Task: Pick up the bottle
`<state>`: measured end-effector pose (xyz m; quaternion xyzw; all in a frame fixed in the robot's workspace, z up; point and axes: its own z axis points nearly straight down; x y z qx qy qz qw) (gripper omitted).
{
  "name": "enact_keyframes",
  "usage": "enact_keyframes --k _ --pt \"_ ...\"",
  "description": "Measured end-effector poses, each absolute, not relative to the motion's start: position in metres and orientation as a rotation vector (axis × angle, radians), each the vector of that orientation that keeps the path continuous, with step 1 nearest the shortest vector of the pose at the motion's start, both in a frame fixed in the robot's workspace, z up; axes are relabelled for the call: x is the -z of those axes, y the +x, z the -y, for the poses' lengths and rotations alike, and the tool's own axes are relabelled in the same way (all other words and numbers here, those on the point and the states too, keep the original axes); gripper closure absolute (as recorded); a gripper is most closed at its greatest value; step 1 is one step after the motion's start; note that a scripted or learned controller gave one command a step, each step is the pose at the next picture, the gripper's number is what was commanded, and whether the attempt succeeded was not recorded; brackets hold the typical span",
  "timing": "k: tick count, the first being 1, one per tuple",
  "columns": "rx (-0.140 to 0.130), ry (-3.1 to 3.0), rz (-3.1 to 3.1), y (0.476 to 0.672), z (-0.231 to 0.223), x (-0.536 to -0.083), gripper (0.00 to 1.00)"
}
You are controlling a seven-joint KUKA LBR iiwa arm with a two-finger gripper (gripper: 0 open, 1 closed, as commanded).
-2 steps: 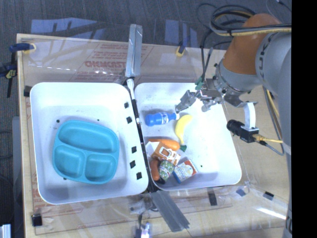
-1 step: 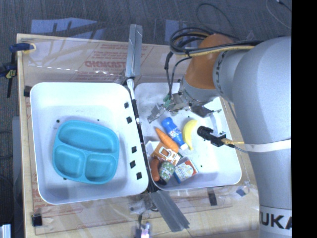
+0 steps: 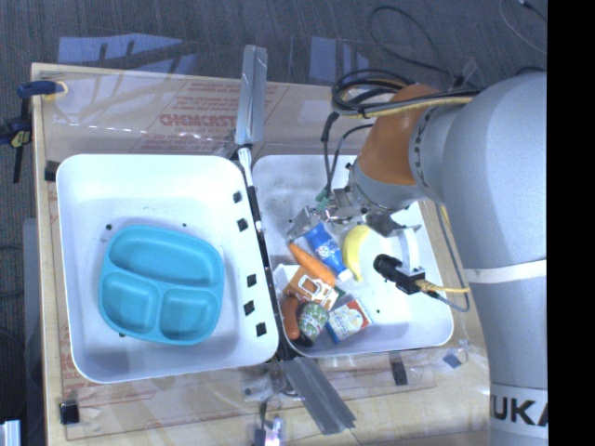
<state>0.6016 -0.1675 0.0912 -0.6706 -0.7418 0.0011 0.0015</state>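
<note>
1. Cartons (image 3: 346, 321) are crowding the right bin's (image 3: 418, 328) near edge, just below the bottle (image 3: 325, 246).
2. That blue-labelled bottle is lying mid-bin, touching a banana (image 3: 357, 246).
3. Whether the gripper (image 3: 337, 207) is spread is impossible to tell; it is hovering at the bottle's far end and should be closing across its width.

The bottle (image 3: 325, 246), blue-labelled with a white cap, is seen lying on its side, cap pointed toward five o'clock, near the right bin's centre.
</note>
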Motion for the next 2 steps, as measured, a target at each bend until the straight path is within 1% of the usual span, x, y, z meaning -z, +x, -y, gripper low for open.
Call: enact_keyframes --k 1,2 --pt "-0.005 -2.1 2.331 0.602 0.168 -0.1 1.0" --pt "-0.003 -2.063 2.367 0.587 0.131 -0.213 1.0"
